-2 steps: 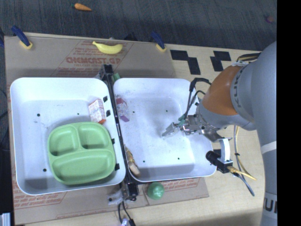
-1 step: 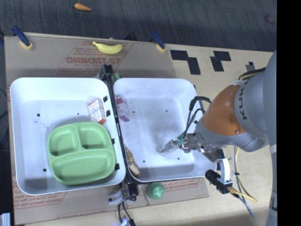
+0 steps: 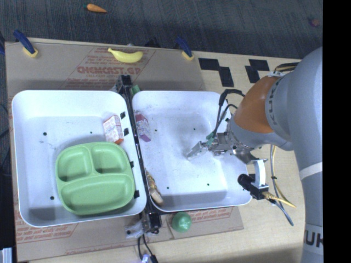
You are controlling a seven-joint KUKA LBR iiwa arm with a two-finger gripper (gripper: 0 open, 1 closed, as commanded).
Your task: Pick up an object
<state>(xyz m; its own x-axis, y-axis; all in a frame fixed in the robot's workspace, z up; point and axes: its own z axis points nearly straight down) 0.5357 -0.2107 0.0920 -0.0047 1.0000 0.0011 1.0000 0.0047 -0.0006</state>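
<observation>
My gripper [image 3: 195, 149] is low inside the right bin [image 3: 181, 199], near its middle, pointing left over bare white floor. Nothing shows under or against it. A small pink and purple packet [image 3: 142, 125] lies by the right bin's left wall, well to the left of the gripper. A tan object [image 3: 153, 190] rests in that bin's front left corner. In the left bin [image 3: 27, 147] sits a green divided tray [image 3: 96, 177], with a small red and white carton [image 3: 113, 129] just behind it.
A yellow banana [image 3: 126, 54] lies on the cardboard behind the bins. A green ball [image 3: 181, 221] sits on the cardboard in front of the right bin. Blue clamps [image 3: 25, 44] hold the cardboard's far edge. The arm's orange band [image 3: 258, 111] hangs over the right bin's right rim.
</observation>
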